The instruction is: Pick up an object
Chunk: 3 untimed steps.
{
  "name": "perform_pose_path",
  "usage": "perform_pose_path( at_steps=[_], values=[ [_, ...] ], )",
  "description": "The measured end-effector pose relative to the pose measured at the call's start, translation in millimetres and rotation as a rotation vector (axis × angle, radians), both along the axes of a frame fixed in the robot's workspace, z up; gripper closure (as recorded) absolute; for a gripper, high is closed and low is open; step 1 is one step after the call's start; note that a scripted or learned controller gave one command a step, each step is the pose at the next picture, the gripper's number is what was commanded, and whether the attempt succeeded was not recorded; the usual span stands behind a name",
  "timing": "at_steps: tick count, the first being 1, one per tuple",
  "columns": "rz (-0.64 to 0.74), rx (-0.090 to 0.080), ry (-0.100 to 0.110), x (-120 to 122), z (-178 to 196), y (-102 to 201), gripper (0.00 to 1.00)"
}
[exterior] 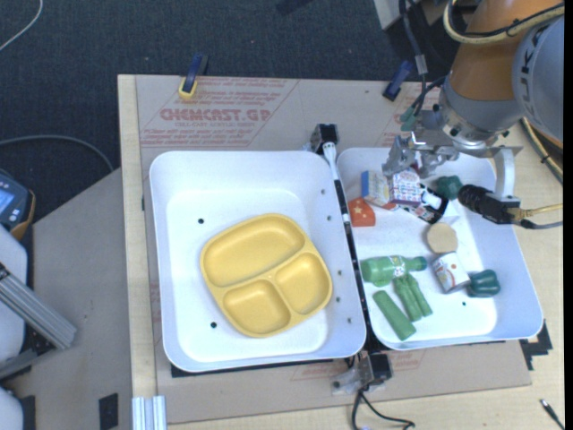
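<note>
Cardboard sheet [224, 106] with red printed letters covers the bench, and two shallow white plastic bins stand on it side by side. The left bin [179, 182] holds a yellow plastic plate with three compartments [266, 274], which lies flat near the middle of the bin. The right bin [515, 307] holds many small objects. The grey arm with the orange band [501, 47] reaches in from the right and is above the far part of the right bin. Its gripper [414, 161] hangs over the far left area of this bin, just above a white box with small coloured dots [407, 189]. If the gripper is open or closed, I cannot tell, because the metal parts are too small and mixed with the objects under them. Beside the dotted box there is a blue and white packet [372, 184], and near them a small red block [361, 213]. A green bottle [390, 269] lies on its side in the near part, with two green sticks [401, 305] just beside it. A round beige disc [441, 238] is in the middle, a small white can [447, 271] near it, and a dark green piece [484, 283] to the right of the can.
</note>
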<state>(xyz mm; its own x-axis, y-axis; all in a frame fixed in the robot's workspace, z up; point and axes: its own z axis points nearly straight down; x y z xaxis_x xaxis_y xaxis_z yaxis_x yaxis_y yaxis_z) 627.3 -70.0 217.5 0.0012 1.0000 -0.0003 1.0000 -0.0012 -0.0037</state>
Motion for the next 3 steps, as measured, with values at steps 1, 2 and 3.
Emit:
perform_pose_path(
  at_steps=[1,2,3],
  values=[
    [0.003,0.0,-0.008,-0.6,18.4,8.9,1.0],
    [0.001,0.0,-0.001,-6.7,13.9,9.9,1.0],
    [0.003,-0.001,-0.007,2.0,17.4,8.5,1.0]
  ],
)
